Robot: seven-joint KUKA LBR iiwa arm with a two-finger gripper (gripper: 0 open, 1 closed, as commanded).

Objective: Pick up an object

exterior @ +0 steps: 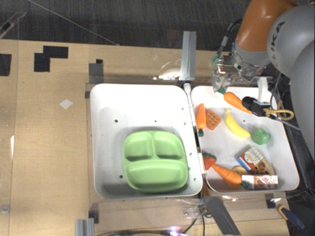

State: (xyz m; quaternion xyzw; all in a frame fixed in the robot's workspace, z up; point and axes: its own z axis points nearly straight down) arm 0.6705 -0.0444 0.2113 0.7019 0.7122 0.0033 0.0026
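Note:
My gripper (220, 84) hangs over the back left corner of the right bin (290, 173), just above the green top of an orange carrot (235, 101) that lies slanted along the back wall. I see nothing held in it. A yellow banana (236, 124) lies just in front of that carrot. Further left are a small upright carrot (201, 116) and an orange waffle piece (212, 119). A green round fruit (261, 135) sits at the right.
At the right bin's front lie another carrot (226, 172), a small printed box (253, 159) and a carton (260, 181). The left bin (108, 107) holds a green divided plate (155, 160). A metal post (188, 55) stands behind the divider between the bins.

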